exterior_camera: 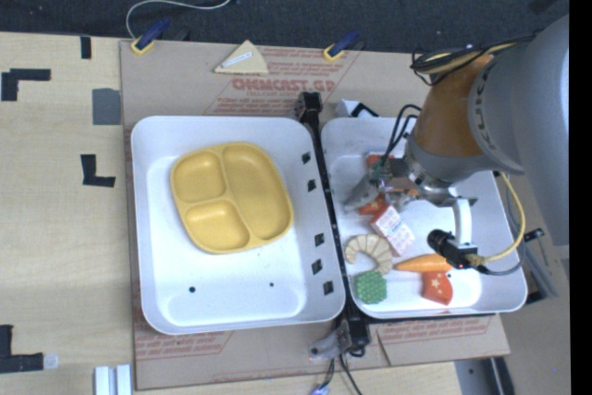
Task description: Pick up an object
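My gripper (374, 186) is low in the right bin (499, 296), over the bin's middle left part, with the grey and orange wrist (450, 127) above it. Just beneath it lies a small red piece (372, 207), and next to that a white and red packet (394, 230). Nearer the bin's front lie a beige croissant-shaped toy (367, 247), a green piece (371, 287), an orange carrot (422, 263) and a red piece (437, 289). The wrist hides whatever lies under the gripper.
A yellow divided plate (231, 196) lies in the left bin (157, 291). A black divider (321, 199) with clips separates the two bins. A yellow cable (511, 240) loops from the arm over the right bin's right side.
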Tool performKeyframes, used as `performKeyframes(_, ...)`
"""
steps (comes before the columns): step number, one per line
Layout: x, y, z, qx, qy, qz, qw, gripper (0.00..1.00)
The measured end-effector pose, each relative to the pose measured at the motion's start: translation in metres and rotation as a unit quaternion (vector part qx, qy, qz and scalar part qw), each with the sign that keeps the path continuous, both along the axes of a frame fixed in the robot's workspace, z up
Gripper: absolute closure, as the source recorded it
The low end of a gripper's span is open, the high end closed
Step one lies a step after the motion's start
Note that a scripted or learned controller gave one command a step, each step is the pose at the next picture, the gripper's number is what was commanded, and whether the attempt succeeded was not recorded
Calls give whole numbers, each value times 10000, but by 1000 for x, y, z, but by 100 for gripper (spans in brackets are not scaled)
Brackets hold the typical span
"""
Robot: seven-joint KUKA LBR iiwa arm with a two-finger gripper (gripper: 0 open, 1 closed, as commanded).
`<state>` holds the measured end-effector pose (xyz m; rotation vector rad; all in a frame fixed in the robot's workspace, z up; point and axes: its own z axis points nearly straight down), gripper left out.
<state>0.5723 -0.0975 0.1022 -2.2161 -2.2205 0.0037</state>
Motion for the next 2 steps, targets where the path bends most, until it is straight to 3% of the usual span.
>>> performKeyframes(1, 0, 0, 10, -1, -3, 3, 10000, 100)
performKeyframes(2, -20, 72, 91, -4, -24, 5, 10000, 100)
